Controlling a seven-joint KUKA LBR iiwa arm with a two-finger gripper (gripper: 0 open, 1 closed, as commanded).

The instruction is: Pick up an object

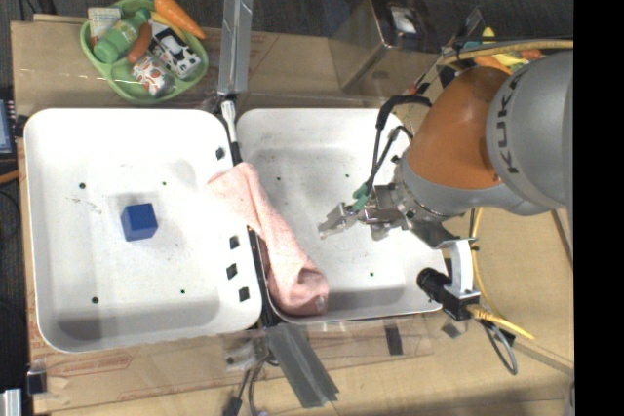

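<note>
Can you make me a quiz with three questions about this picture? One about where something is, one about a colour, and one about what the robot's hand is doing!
1. Where is the blue cube?
A. In the left bin
B. In the right bin
C. In the green bowl

2. What colour is the cloth?
A. Yellow
B. Pink
C. Black

3. What is the gripper doing?
A. Squeezing the cube
B. Lifting the cloth
C. Holding nothing, above the right bin

Answers:
1. A, the cube sits on the floor of the left bin.
2. B, the pink cloth drapes over the divider between the bins.
3. C, the gripper is over the right bin, apart from the cloth, nothing between its fingers.
</note>
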